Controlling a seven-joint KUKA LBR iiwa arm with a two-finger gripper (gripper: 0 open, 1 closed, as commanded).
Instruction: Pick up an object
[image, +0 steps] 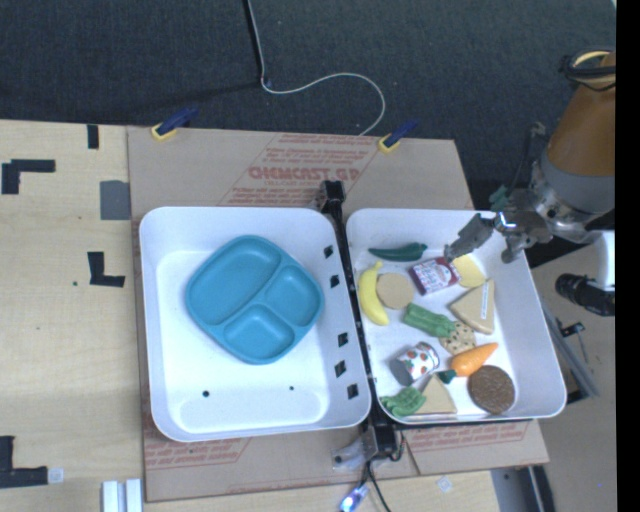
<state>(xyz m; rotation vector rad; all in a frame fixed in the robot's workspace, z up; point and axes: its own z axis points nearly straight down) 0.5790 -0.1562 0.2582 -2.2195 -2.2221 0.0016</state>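
- Plastic toy food fills the right bin (548, 352), so any piece of it could serve as the object to pick up; none has been lifted yet.
- Nearest the gripper (492, 238) lie a maroon-and-white packet (434, 274) and a pale yellow wedge (468, 269), both at the bin's upper right, touching or nearly so.
- The fingers stand apart: one dark finger slants down toward the yellow wedge, the other sits off to its right, and nothing is between them. That spread, I judge, suits a descent onto a piece rather than carrying one.
- Further out are a green chilli (398, 252), a banana (371, 295) against the left wall, a green pod (429, 321), a carrot (470, 359) and a brown round cookie (492, 388).
- The pieces crowd and overlap, so a clean grip may be hard without nudging neighbours.
- The left bin (165, 400) holds a blue divided plate (254, 298), probably a place for set-down.
- Both bins rest on cardboard on the wooden worktop (60, 330).
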